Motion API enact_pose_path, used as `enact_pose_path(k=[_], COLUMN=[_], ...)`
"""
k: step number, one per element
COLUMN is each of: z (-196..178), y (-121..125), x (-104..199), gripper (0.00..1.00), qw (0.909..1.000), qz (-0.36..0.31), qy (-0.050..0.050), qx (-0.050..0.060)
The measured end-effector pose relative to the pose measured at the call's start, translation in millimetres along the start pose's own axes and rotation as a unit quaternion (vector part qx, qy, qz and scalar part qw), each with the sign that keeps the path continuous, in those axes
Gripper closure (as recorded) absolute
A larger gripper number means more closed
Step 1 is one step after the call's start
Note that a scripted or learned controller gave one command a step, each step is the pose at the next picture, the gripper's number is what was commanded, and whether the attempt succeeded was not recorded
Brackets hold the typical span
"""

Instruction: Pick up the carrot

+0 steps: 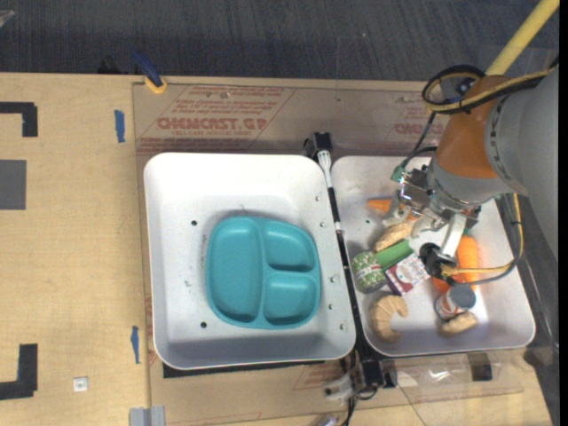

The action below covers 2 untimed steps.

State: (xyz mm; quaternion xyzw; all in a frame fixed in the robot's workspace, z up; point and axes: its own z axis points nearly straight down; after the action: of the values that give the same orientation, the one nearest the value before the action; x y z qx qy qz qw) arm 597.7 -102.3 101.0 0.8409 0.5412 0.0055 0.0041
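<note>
Currently my pincer (424, 204) hangs low in the right bin (515, 327), near its far edge; finger gap hidden, can't tell. Carrot (380, 207) lies just beside it, toward the divider, so I'm presumably lined up to grab it amid clutter.

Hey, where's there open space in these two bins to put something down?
Left bin: bare white floor all around the teal divided plate, widest along the far edge and left side. Right bin: crowded; the carrot, croissant and packets cluster under the gripper. Small bare patches remain at its far-left corner and near-right corner.
</note>
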Motion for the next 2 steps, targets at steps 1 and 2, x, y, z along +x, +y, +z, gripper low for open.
enact_pose_path(k=[1, 2], z=[0.9, -9.1], y=[-0.4, 0.3], x=[-0.2, 0.9], gripper=[0.0, 1.0], qw=[1.0, 1.0], qz=[0.0, 0.0], qy=[0.0, 0.0], qx=[0.001, 0.0])
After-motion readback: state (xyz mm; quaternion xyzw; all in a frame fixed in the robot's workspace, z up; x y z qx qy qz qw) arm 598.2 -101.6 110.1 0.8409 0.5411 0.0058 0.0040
